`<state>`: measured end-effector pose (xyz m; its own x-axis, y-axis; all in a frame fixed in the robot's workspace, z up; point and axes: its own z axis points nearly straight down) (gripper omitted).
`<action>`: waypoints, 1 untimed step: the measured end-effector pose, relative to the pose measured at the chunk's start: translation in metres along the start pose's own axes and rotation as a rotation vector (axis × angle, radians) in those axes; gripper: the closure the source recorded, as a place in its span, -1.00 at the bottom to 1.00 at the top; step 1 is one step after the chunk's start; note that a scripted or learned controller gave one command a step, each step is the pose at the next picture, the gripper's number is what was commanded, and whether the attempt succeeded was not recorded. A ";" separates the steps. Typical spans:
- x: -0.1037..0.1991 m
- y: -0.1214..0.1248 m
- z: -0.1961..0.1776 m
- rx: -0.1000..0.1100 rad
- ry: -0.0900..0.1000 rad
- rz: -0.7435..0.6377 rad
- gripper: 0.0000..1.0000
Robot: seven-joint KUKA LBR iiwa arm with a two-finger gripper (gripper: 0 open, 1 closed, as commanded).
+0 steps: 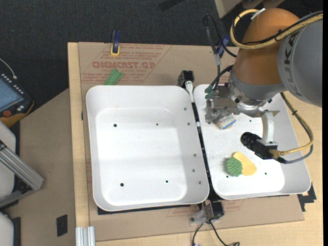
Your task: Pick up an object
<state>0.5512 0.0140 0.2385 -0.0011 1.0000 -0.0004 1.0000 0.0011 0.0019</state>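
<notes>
From the camera above, the arm [266,45] reached in from the right. Its claw [219,116] was low over the far left part of the right bin [289,163]. I could not tell if the claw was spread or pressed together (the big wrist hid too much of it). A small blue and white thing [226,121] sat right at the tip of the claw, but I could not tell if it was pinched. Nearer in the same bin lay a bumpy green ball [234,166], with a yellow thing [249,167] touching its right side. The left bin [138,147] sat just beside, to the left.

I think the step in hand was grabbing the blue and white thing. To do it well, the claw should have the thing right in its middle, squeeze gently, and lift straight up and slowly. The wall between the bins was close, so it should keep off that.
</notes>
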 end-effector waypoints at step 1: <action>-0.053 -0.041 0.011 0.008 0.000 0.007 1.00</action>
